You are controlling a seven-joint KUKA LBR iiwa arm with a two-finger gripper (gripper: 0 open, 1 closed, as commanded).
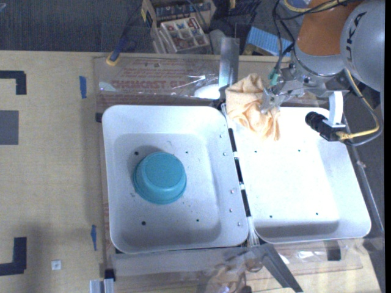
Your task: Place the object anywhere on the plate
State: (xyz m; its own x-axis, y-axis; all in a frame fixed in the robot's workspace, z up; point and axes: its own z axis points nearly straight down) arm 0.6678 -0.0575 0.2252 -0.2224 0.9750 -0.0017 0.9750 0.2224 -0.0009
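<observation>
1. Camera view looks down at a slant on two shallow white bins set side by side: the left white bin (116, 127) holds the target, and the right white bin (342, 212) is where the arm works.

2. An inverted-looking teal round plastic plate or dish (160, 176) sits near the middle of the left bin's floor, well apart from everything else, so it offers an open landing spot from any side.

3. A crumpled pale orange-yellow cloth (249, 107), the task's object, hangs bunched at the upper left corner of the right bin, in the upper middle of the frame. Its bulk drapes over the bin's rim there, while one fold trails down toward the bin floor.

4. The grey arm with its orange band (324, 23) enters from the upper right of the frame, and its two-finger gripper (269, 102) meets the cloth's right edge. The jaws appear pinched together on a fold of the cloth, since fabric gathers to a point at the fingertips; I judge it a grasp on an edge rather than on the bulk.

5. Such an edge hold explains the drooping shape: most of the cloth hangs free below and to the left of the fingers.

6. The placing is not yet done, as cloth and plate lie in different bins. The next move likely calls for lifting clear of the divider between the bins, then travelling toward the lower left of the frame; a thin pinch could slip on the way.
</observation>
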